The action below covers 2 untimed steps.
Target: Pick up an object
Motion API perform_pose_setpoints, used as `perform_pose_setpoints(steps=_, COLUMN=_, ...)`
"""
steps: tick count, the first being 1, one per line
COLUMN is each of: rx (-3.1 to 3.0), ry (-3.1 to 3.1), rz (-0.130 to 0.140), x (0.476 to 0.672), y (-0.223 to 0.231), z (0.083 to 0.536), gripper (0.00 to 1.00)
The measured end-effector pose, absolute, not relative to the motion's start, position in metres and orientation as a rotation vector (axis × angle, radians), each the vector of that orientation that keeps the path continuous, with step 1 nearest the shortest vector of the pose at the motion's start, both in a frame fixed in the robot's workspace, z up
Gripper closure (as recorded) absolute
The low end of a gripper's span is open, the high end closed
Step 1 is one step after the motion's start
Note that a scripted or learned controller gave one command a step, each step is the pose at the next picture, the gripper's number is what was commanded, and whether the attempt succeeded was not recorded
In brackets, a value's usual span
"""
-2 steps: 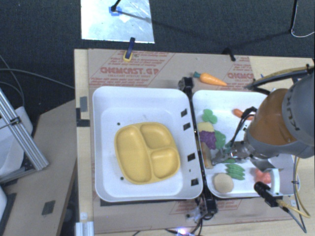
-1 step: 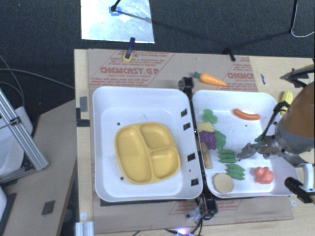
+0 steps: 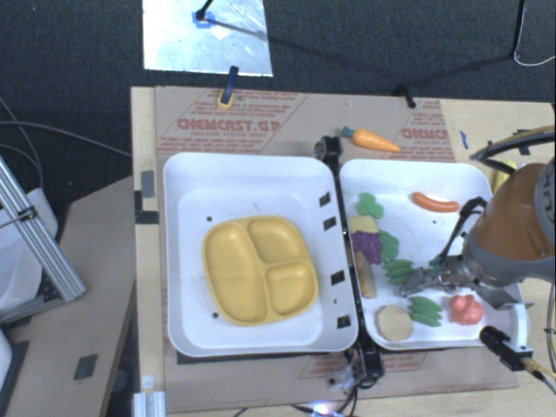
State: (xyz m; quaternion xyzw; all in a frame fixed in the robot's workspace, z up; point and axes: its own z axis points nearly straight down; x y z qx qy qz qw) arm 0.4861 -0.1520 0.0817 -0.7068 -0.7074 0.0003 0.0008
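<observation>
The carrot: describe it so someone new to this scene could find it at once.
Start at the two white bins; the right bin holds the toy food. Look past its far rim to the cardboard sheet under the bins. The carrot lies there, outside both bins: orange, tapered, with a green tip, unlike the stubby orange-red sausage inside the bin.

Both white bins, the left [image 3: 182, 233] and the right [image 3: 473, 176], are seen as smooth, faintly glossy plastic. The yellow divided plate [image 3: 259, 268] is matt plastic. Printed brown cardboard [image 3: 287, 120] is laid under the bins. A shiny, crinkled foil-like sheet [image 3: 207, 24] is seen on dark, rough carpet [image 3: 69, 50]. The toy carrot [image 3: 372, 139] and sausage [image 3: 434, 202] appear as smooth plastic.
</observation>
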Motion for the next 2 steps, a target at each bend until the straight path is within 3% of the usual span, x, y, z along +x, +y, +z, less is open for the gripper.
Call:
perform_pose_setpoints(steps=1, rx=-2.231, ry=-2.228, rz=-0.006, x=0.488, y=-0.186, z=0.176, gripper=0.0)
perform_pose_setpoints(steps=2, rx=-2.212, ry=-2.224, rz=0.001, x=0.486, y=-0.15, z=0.08, gripper=0.0)
